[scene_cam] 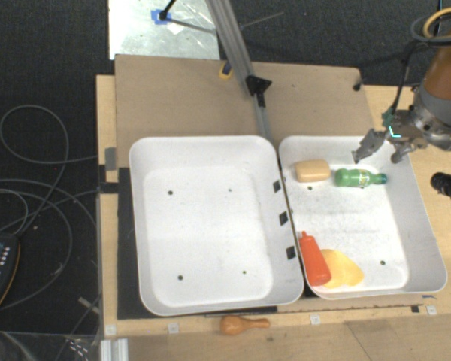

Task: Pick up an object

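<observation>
Right bin [417, 224]: green bottle [359, 177], tan block [313, 171], orange bottle [313, 259], yellow piece [343, 268]. Tool [380, 150] open, upper right of frame.

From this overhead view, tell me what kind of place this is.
Probably a robotics lab grasping station: two white bins sit side by side on a bench, the right one holding a green bottle, and loose cables trail over dark carpet. The arm's end effector hangs above that bin.

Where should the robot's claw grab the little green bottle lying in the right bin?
Probably around the middle of the small green plastic bottle, coming straight down. It lies on its side, lengthwise left to right, so the fingers should close across its narrow width. The tan block sits off its left end, leaving both long sides free.
</observation>
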Robot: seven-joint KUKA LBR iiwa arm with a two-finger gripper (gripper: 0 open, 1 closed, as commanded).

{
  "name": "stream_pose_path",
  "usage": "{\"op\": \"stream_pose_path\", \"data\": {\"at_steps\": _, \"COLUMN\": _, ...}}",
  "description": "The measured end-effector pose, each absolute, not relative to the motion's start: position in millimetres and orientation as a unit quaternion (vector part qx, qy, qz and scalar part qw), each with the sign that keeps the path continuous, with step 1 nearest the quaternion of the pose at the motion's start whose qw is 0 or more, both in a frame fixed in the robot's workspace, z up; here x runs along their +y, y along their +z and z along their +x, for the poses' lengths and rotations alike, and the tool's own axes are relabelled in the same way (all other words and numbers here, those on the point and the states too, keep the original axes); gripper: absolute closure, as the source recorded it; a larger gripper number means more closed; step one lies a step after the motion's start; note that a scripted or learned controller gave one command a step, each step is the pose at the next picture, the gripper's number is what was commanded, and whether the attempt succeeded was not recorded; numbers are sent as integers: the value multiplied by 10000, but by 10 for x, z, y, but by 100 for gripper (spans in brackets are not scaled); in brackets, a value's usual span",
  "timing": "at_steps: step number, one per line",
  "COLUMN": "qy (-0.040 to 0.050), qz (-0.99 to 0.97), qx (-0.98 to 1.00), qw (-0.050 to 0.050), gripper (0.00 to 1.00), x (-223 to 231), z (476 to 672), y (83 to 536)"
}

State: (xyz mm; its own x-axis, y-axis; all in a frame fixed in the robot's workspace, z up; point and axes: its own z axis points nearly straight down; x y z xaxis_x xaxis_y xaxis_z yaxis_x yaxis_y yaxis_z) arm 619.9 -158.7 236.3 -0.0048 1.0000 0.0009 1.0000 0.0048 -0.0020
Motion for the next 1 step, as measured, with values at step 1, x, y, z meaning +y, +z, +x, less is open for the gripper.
{"op": "stream_pose_path", "data": {"at_steps": 1, "qy": -3, "qz": -7049, "qx": -7093, "qw": -6, "gripper": 0, "x": -1587, "z": 6206, "y": 2383}}
